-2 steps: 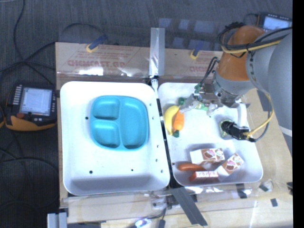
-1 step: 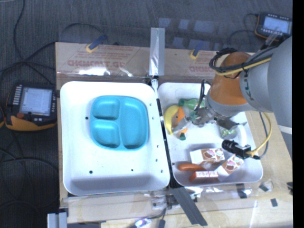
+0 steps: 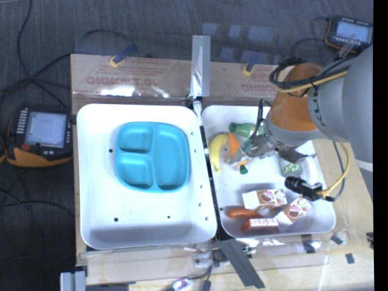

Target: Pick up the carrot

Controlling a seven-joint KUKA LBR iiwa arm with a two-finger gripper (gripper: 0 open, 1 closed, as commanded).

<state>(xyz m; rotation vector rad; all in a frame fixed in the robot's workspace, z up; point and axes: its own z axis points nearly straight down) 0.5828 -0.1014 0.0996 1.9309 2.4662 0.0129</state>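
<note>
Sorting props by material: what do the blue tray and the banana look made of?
Blue tray: apparently moulded plastic, smooth with a slight sheen, uniform colour and rounded compartments. Banana: probably a plastic toy, evenly yellow and smooth, though the view is too coarse to be sure.

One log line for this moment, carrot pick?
task: pick up carrot | hand: low in right bin, at carrot beside banana | grip: unclear | left bin: blue plate
</note>
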